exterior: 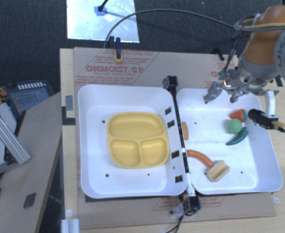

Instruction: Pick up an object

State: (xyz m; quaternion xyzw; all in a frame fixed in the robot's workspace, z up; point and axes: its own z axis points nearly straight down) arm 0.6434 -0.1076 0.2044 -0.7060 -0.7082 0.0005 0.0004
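Nearest to me, a tan block (217, 170) lies in the right bin (263, 178), its left end touching an orange carrot (198, 156) that curves up and left toward the divider (177, 130) between the two bins. Level with these, the left bin (91, 130) holds a yellow tray (136, 139) with three compartments, set roughly at its middle. Farther back in the right bin I see a small orange piece (185, 130) just beside the divider, and, toward the right wall, a green pepper (237, 137) touching a green ball (234, 125), with a red-orange item (237, 114) touching the ball's far side. Beyond these, the gripper (224, 95) hangs over the bin's far edge, its two fingers spread apart with nothing between them, well apart from every object. Above it I see the arm (271, 42), grey with its orange band. Farthest back, a foil sheet (102, 13) lies on the dark floor.
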